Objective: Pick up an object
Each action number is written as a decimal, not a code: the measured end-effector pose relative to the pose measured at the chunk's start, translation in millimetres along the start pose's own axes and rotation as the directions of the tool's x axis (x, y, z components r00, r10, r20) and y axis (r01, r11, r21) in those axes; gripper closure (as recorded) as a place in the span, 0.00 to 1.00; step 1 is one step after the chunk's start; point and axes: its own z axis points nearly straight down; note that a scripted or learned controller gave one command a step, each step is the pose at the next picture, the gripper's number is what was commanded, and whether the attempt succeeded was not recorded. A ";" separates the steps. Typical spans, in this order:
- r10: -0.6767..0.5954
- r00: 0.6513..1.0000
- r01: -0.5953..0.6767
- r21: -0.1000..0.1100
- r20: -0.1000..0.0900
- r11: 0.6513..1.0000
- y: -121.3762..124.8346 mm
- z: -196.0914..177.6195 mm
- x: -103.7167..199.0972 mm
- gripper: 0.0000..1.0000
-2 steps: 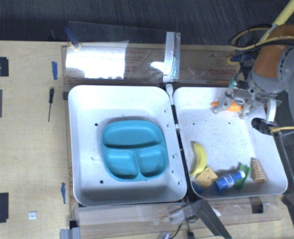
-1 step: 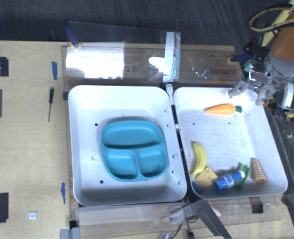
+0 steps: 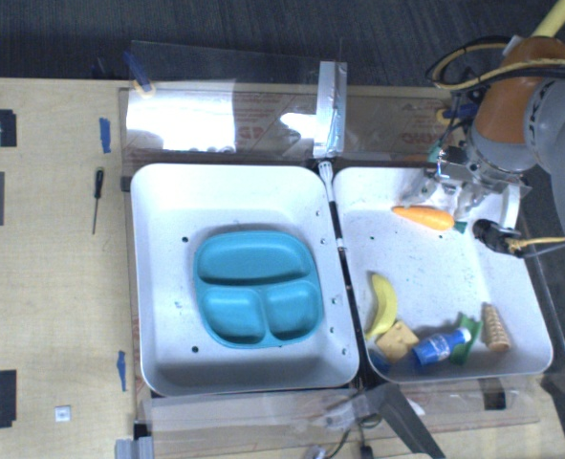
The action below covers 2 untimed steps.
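On the bench, the left bin holds one blue divided tray. The right bin holds one banana, one yellow block, one blue bottle, one brown cone-like piece and one carrot. The carrot lies at the far end, its long axis across the bin, just left of the claw; whether the claw is spread or pressed together I cannot tell.

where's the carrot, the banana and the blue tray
carrot (image 3: pixel 423 218), camera view, middle of its orange body
banana (image 3: pixel 384 304), camera view, middle of its yellow curve
blue tray (image 3: pixel 256 253), camera view, ridge below its long top compartment
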 end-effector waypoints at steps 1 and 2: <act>-0.327 0.945 0.327 -0.005 0.003 0.945 -4.2 14.6 22.7 0.00; -0.318 0.948 0.318 -0.002 0.002 0.948 -37.8 16.1 24.3 0.00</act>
